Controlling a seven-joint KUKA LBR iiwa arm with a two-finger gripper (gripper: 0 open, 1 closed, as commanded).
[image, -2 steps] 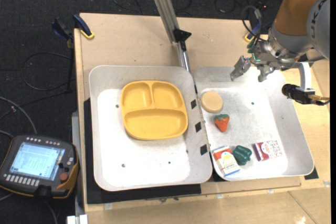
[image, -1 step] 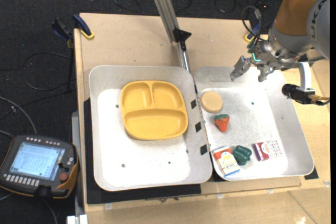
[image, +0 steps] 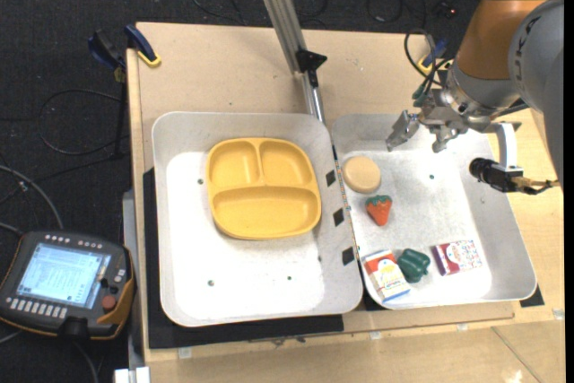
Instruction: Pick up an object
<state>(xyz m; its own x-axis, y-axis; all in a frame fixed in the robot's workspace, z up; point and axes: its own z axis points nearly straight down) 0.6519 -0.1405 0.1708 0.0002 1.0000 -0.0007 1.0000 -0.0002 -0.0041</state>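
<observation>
The gripper (image: 420,134) hangs over the far part of the right bin (image: 448,193), near the bin's back edge. Its two fingers (image: 399,132) are spread apart, w/ nothing between them, so it's open and holds nothing.

Things to pick, all in the right bin, all nearer the camera than the gripper:
- A round tan disc (image: 362,174) lies just below & a bit left of the gripper. Closest thing to it.
- A red strawberry (image: 380,209) w/ a green top sits right under the disc, a bit further from the gripper.
- A small box w/ red & white (image: 387,274) lies far from the gripper, at the bin's near edge.
- A dark green thing (image: 413,263) touches that box on its right side. Can't tell what it is.
- A small red & white packet (image: 457,257) lies just right of the green thing, well apart from the gripper.

Far left of the gripper, the left bin (image: 179,220) holds a yellow tray (image: 264,187) w/ three parts.
</observation>
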